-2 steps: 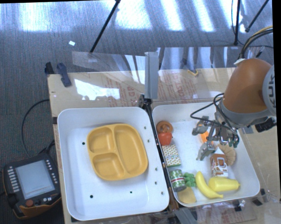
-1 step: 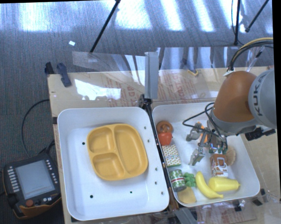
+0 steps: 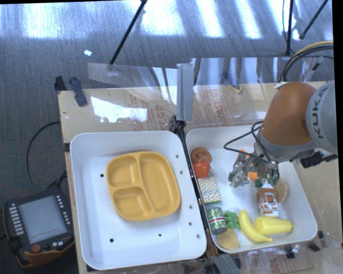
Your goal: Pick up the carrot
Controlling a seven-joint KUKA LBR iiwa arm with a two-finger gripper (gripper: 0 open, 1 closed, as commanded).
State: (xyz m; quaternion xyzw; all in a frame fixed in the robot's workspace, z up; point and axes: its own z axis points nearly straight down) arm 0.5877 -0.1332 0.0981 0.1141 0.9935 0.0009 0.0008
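Pincer low in the right bin, over the carrot.

Your pincer [image 3: 249, 173] sits down on the orange carrot [image 3: 253, 175] mid-bin; you cannot tell how far it is open or whether it grips. A can [image 3: 267, 201] lies just below, a tomato [image 3: 201, 168] left, and smooth white floor shows between them.

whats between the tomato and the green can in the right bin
A small checkered box lies between the tomato and the green can, along the right bin's left wall, in the camera view.
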